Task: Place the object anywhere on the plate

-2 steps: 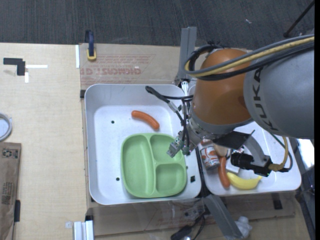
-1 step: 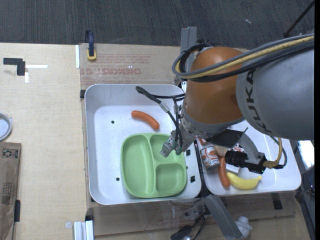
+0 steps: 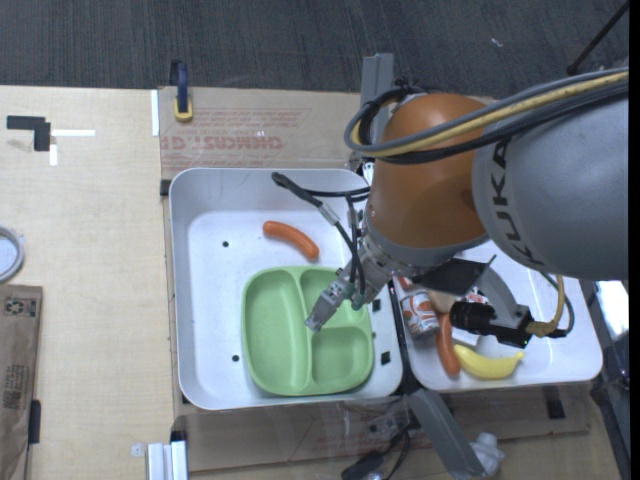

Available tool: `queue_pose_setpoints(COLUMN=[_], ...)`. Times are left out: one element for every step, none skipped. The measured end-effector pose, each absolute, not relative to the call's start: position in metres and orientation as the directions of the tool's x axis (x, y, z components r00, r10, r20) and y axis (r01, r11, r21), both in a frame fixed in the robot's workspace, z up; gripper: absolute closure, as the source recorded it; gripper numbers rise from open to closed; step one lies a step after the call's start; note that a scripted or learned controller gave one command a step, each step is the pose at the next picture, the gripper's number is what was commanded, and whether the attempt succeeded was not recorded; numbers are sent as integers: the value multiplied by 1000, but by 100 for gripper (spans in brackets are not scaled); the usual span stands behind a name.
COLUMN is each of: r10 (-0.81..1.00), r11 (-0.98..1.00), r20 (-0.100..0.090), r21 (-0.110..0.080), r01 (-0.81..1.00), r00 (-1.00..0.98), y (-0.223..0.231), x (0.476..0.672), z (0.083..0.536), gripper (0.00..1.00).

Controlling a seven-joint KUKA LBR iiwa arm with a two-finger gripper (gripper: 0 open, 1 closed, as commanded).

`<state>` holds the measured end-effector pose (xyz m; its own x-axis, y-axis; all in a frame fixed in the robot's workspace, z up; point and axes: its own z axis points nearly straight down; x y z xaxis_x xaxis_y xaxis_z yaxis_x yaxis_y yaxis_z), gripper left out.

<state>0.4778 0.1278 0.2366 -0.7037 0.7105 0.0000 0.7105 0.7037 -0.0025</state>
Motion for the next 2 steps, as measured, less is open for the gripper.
queue_pose_setpoints(r10=[808,744], r11=[589,668], r20=[1,0], r21=[-5,-2], r01=[808,744], r00=[-589,-668], y=[161,45], x=[477,478], z=[172,191], gripper=[0,0])
